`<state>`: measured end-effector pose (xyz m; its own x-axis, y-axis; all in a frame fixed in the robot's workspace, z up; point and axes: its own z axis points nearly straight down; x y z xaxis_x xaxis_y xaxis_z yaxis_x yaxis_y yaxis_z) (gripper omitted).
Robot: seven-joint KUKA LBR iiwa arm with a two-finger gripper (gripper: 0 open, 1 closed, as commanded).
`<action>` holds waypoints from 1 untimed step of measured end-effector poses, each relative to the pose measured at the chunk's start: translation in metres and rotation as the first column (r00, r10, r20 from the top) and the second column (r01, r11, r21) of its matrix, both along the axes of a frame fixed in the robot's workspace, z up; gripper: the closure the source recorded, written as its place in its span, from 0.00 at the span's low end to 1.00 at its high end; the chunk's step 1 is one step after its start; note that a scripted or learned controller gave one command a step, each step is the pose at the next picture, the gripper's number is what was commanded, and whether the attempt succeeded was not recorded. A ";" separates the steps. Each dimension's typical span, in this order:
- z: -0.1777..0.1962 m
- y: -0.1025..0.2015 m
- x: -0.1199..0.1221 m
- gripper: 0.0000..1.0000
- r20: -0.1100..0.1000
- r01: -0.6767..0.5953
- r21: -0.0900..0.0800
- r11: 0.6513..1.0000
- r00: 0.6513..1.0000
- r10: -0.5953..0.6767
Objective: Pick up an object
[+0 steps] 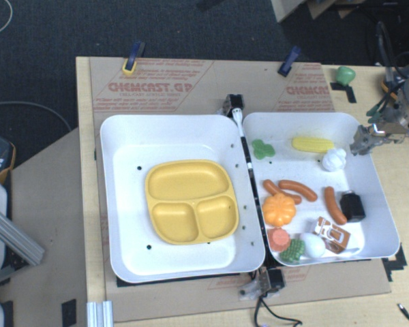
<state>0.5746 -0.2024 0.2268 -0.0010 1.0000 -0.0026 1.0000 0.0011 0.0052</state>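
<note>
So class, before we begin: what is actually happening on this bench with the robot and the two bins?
A robot arm reaches in from the right, its pincer at the far right edge of the right white bin, holding nothing that can be seen. That bin contains toy food: a yellow corn cob, an orange pumpkin, red sausages and a black block. The left white bin holds a yellow divided plastic tray. Nothing has been picked up yet.

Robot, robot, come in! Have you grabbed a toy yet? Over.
Gripper at right bin's far edge, nothing seen held. White toy nearest. Path clear.
</note>
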 end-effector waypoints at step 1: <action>0.001 0.045 -0.016 1.00 -0.008 -0.003 0.005 1.000 1.000 0.003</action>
<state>0.5587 -0.1577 0.2275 -0.0041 1.0000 0.0024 1.0000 0.0041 -0.0023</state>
